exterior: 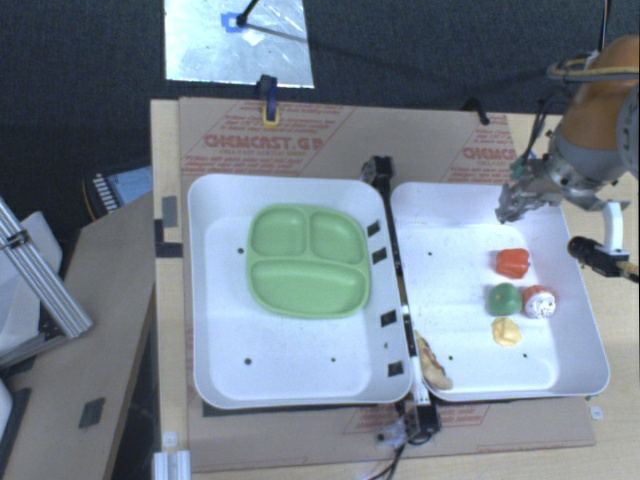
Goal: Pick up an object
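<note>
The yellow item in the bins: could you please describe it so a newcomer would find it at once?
Look in the right bin, the one without the green plate. A small cluster sits by its right wall; the yellow item is the piece nearest the camera, just below the green one, and the only yellow one.

Grey arm point(600, 158), orange band point(598, 108) above wrist, grey metal gripper point(515, 208), dark cable alongside.

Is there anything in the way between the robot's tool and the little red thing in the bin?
No. The tool hangs over the right bin, and just bare white floor lies between it and the red thing. The green, yellow and red-and-white pieces sit beyond it.
</note>
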Robot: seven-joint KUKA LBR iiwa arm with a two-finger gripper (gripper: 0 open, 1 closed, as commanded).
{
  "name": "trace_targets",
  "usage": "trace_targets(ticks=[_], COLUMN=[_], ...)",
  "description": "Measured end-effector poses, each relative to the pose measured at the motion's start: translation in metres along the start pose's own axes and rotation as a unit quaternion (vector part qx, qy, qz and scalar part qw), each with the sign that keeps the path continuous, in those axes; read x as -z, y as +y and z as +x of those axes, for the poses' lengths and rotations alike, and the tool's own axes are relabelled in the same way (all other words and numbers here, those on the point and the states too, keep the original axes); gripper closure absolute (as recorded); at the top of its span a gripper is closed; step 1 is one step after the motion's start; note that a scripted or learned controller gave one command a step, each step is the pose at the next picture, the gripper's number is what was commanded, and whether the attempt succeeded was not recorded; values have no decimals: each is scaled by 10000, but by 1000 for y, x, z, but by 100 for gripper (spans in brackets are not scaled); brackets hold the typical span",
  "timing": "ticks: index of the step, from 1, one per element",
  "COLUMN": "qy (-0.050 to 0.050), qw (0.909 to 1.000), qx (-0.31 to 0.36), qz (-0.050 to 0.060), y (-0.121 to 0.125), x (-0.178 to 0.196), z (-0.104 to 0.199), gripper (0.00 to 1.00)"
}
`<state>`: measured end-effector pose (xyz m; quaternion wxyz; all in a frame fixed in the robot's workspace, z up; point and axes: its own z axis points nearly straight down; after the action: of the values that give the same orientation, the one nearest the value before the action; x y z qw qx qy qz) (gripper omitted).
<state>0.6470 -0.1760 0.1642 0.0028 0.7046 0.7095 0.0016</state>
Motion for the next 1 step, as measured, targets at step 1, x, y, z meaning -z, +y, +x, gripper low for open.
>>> trace_targets(ticks=[1], qy=[-2], qw=[10000], qx=[-11], qz=[-9], y=[2], x=[55], z=[0], gripper=[100])
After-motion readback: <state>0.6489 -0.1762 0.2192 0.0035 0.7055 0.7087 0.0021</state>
